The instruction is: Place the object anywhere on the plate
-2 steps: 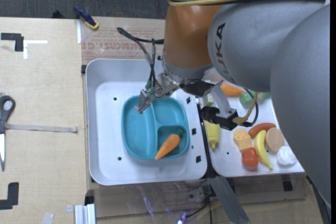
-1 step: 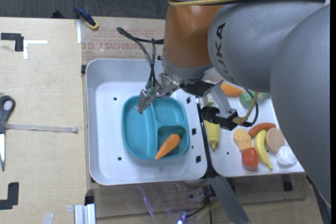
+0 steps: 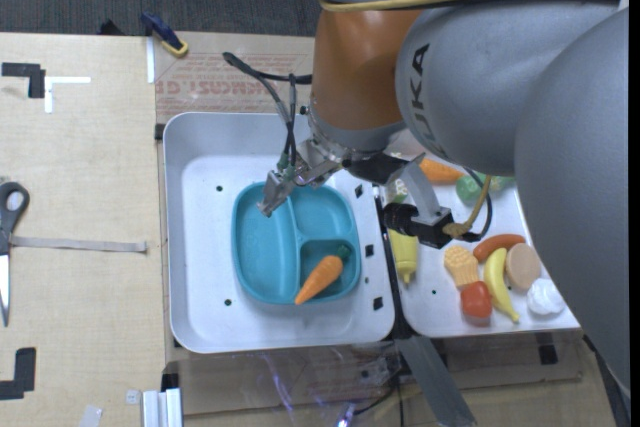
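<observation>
Toward the near right corner of the blue divided plate (image 3: 270, 250) lies a toy carrot (image 3: 320, 278), orange and tapered, its tip pointing down and left and its thick end against the low ridge that parts the small compartment from the large one; it rests wholly inside the plate's rim, which reads as the object already set down where the task wants it; the plate itself sits in the left white bin (image 3: 190, 215), filling most of its floor, so anything dropped near the bin's middle would land on it. Above the plate's upper left part hangs the gripper (image 3: 276, 192), slim and pointing down and left, well apart from the carrot; nothing shows between its fingers, and they look drawn close together, though the slant of the view leaves the gap hard to judge; the tips seem near the plate's surface or just over it, and contact cannot be told. Behind it rises the orange band and grey bulk of the arm, covering much of the right bin (image 3: 440, 310); there, on the bench's right side, sit a corn cob (image 3: 405, 253), a tomato (image 3: 476, 301), a banana (image 3: 500, 283), an egg (image 3: 523, 265) and other toy food, spare pieces waiting their turn.
</observation>
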Controlling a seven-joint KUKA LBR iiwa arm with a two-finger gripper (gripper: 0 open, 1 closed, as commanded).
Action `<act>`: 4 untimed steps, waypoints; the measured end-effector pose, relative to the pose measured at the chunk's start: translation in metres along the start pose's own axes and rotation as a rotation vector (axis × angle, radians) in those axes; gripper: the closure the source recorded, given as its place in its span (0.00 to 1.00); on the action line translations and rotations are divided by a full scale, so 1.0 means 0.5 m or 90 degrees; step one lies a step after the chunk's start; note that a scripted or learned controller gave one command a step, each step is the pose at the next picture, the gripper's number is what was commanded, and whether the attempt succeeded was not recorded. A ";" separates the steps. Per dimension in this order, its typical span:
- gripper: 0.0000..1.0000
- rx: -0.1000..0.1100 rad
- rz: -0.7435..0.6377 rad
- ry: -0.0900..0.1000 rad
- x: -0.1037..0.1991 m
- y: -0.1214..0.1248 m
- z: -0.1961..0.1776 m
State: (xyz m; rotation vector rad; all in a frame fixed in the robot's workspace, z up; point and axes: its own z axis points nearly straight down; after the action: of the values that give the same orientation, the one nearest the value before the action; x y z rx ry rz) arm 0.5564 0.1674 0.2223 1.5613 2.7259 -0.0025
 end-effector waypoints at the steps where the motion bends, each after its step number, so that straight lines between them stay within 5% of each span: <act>1: 0.00 0.000 0.000 0.000 0.000 0.000 0.000; 4: 0.00 0.000 0.000 0.000 0.000 0.000 0.000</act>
State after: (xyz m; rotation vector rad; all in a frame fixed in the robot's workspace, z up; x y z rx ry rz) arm 0.5564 0.1674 0.2223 1.5613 2.7259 -0.0025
